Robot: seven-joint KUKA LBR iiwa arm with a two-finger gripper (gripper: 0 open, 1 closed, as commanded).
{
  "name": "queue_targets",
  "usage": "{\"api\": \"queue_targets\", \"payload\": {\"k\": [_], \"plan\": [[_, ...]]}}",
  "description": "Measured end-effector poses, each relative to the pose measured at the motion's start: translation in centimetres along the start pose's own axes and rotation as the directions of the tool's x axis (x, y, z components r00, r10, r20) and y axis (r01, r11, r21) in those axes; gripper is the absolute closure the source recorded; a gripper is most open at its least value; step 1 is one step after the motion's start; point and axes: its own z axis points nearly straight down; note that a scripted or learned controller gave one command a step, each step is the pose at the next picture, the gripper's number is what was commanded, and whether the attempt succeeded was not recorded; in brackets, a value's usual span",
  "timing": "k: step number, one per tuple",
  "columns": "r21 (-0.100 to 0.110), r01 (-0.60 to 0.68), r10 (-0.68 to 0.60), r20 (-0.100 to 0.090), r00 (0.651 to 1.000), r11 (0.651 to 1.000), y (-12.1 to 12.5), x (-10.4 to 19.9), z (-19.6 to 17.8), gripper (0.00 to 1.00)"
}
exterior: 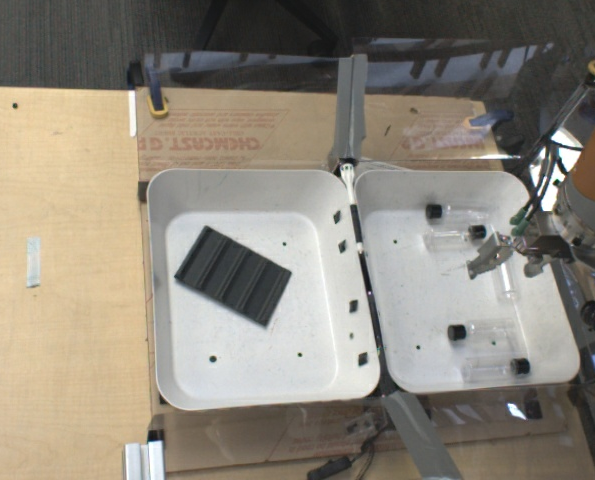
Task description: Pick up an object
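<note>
A dark grey ridged slab [233,275] lies tilted in the left bin [167,368]. Several clear tubes with black caps lie in the right bin [397,368]: one at the back [447,212], one just ahead of it [459,236], one in the front half [477,335] and one by the front wall [497,370]. Another clear tube [506,282] lies lengthwise near the right side. My gripper [482,259] hangs low over the right bin, beside the second tube's cap and just above the lengthwise tube. I see nothing held in it.
The arm's wrist and cables [562,218] crowd the right bin's right wall. A grey divider bar [351,108] runs back between the bins. Cardboard [237,133] lies behind them, and a wooden benchtop [57,268] stretches to the left.
</note>
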Motion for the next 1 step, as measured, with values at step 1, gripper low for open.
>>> {"api": "queue_targets", "payload": {"k": [1], "plan": [[0.0, 0.0, 0.0, 0.0, 1.0, 1.0, 0.0, 0.0, 0.0, 0.0]]}}
